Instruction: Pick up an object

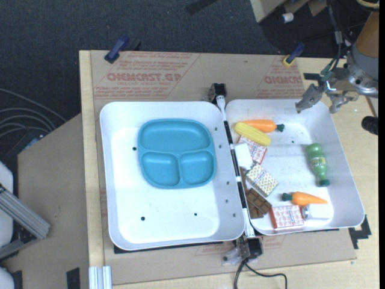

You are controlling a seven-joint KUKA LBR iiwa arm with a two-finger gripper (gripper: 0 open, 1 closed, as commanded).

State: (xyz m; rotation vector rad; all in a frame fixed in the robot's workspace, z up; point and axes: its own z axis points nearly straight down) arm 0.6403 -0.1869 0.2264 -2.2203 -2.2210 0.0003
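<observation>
From the camera view, the gripper [322, 97] hangs above the far right corner of the right bin [344, 161], its two fingers spread apart with nothing between them. The left bin [114, 161] holds a blue tray [176, 152] with three compartments.

The candidate objects all lie in the right bin. A carrot [260, 125] and a corn cob [252, 134] sit touching each other near the far left corner. Just below them, along the left wall, small boxes [260, 176] and a chocolate bar [257, 202] overlap in a pile. A green bottle [317, 163] lies alone toward the right wall, well apart from the pile. A second carrot [305, 198] rests near the front, just above a red box [287, 216] and a white tube [316, 212].

No pick has begun, I judge; the gripper is clear of every object. The bottle looks the nearest target, but being rounded it may roll or squirt out as the fingers close. The carrot and corn touch, so a descent there could wedge a finger between them or nudge both aside. The flat boxes sit low and overlapped, so the fingers may slide over them and close on nothing.
</observation>
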